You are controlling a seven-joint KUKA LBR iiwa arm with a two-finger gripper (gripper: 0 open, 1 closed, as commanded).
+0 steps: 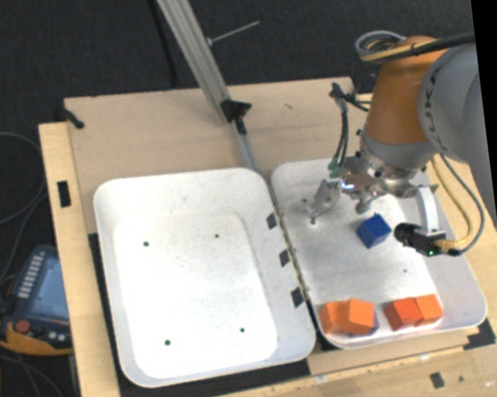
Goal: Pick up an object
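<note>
left bin open; orange blocks crowd right bin's front.

Fixed above the bench, looking down at a slant onto both white bins: left bin, right bin. Set fairly far back, probably, taking in surrounding floor. Arm entering from frame right.

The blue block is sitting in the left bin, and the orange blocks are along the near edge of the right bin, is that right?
Not quite. The camera view shows the blue block in the right bin, beside the arm's gripper, not in the left bin. The rest stands: the orange blocks lie along the near edge of the right bin.
</note>
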